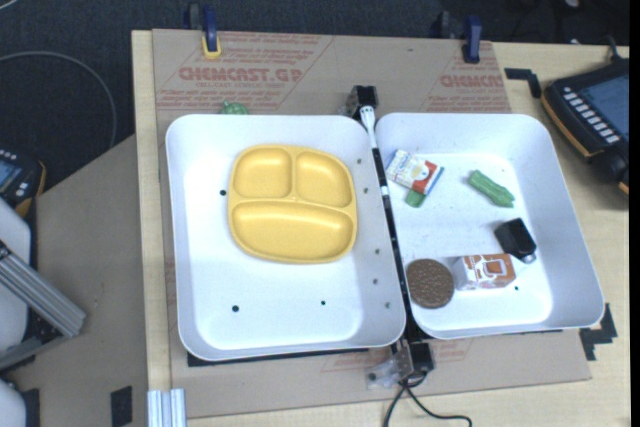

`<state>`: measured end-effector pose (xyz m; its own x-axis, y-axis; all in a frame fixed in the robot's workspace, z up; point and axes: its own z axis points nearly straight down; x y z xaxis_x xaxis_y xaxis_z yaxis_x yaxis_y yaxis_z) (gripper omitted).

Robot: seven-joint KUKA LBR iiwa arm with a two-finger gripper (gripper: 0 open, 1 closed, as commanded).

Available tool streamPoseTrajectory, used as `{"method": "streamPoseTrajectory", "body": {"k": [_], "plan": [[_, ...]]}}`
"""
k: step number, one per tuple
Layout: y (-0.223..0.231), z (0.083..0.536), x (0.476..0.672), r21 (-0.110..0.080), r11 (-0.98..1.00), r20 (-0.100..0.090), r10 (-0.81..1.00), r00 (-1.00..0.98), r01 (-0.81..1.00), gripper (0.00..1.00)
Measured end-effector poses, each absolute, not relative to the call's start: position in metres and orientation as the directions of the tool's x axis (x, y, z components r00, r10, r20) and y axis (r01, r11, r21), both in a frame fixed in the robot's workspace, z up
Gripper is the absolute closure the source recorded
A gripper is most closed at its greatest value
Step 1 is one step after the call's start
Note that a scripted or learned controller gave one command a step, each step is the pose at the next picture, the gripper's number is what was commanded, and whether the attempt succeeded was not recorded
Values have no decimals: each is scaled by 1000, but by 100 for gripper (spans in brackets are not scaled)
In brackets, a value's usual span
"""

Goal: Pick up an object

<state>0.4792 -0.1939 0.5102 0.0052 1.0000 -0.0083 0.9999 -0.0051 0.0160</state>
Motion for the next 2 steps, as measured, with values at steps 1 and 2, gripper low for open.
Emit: {"method": "streamPoseTrajectory", "body": {"k": [1,2], "plan": [[-164,405,479,-10,2,3,1000,-2,1000,100],[-228,544,499,18,-5,-11,1000,5,1000,100]]}}
